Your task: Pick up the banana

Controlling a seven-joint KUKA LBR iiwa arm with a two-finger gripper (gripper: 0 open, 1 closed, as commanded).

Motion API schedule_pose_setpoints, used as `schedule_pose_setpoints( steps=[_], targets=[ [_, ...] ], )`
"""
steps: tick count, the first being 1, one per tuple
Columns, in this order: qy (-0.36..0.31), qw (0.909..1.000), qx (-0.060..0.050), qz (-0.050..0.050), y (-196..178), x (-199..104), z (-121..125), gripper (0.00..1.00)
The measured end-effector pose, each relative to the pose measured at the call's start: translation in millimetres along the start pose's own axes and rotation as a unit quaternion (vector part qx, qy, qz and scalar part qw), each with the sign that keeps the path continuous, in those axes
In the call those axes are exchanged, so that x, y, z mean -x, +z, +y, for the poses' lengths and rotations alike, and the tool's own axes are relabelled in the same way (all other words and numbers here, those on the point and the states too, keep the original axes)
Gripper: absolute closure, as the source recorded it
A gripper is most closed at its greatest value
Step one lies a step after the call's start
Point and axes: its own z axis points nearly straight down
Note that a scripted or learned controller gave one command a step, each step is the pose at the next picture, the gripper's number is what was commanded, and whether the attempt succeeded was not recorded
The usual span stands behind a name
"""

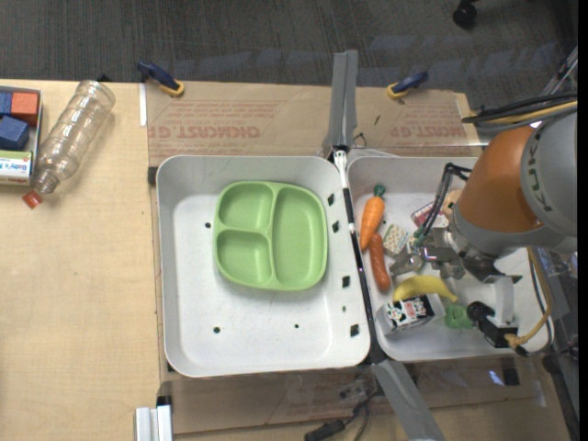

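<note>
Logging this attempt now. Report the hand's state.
Hand: over the right bin, just above the banana; open or closed cannot be told.

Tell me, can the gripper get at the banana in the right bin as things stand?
Probably yes: the gripper sits just above the banana, whose top looks uncovered, though a carrot and small items crowd close beside it.

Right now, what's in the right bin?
In the right bin: a carrot, a red piece below it, the banana, a black-and-white carton and a green piece. The arm covers the bin's upper right, so anything beneath it is hidden.
</note>
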Motion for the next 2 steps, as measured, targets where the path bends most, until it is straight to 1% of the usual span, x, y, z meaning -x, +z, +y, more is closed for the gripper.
schedule_pose_setpoints(
  steps=[1,2],
  targets=[
    [-0.042,0.9991,0.000,0.000,-0.6,-0.4,-47.9,0.00],
    [-0.040,0.9992,0.002,0.000,-10.0,0.5,-46.4,1.00]
  ],
)
